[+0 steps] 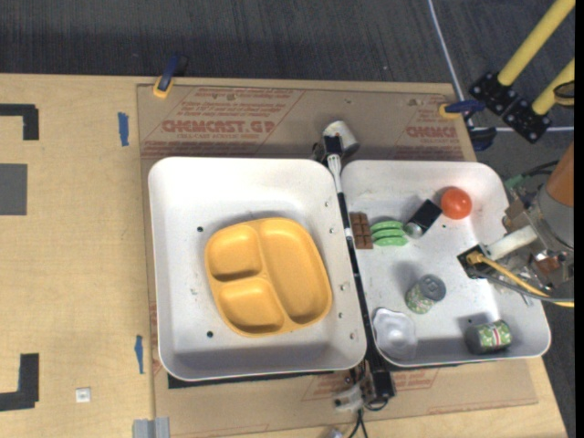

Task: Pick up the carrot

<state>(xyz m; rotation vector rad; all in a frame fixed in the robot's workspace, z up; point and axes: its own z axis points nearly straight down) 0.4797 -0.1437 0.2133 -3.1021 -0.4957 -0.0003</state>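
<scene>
The carrot (456,203), an orange rounded piece, lies toward the far right corner of the right bin (438,176), just beside a small black block (422,217) on its left. The gripper (540,267) hangs at the bin's right rim, nearer the camera than the carrot; whether it is spread or closed cannot be told. A good approach would centre over the orange body and descend straight, keeping clear of the black block and the green piece (388,234) beyond.
</scene>
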